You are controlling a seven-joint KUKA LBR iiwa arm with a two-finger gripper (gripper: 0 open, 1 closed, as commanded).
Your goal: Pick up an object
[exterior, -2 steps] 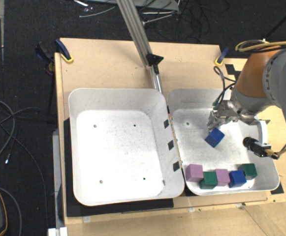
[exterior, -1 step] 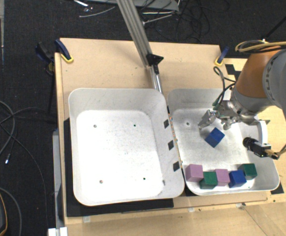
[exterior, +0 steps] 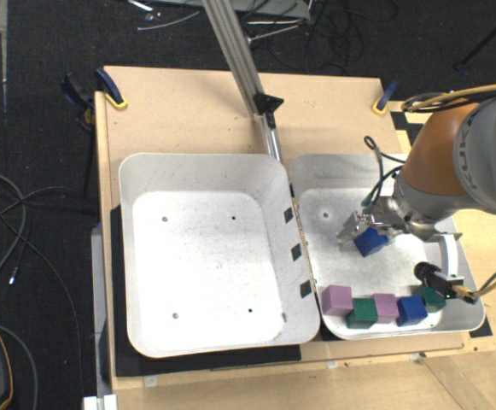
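My gripper (exterior: 363, 231) hangs over the middle of the right bin (exterior: 329, 196), reaching in from the right. A blue block (exterior: 371, 244) sits tilted between its silver fingers (exterior: 353, 227), and the gripper looks shut on it. Along the right bin's near wall stands a row of blocks: a purple one (exterior: 339, 298), a green one (exterior: 363, 312), a pinkish-purple one (exterior: 386, 307), a second blue one (exterior: 411, 309) and a dark green one (exterior: 434, 298).
The left bin (exterior: 130, 178) lies beside the right one, and their rims meet in the middle. A slanted metal pole (exterior: 239, 54) runs from the top down to the bins' far edge. Clamps sit at the bench's far corners.
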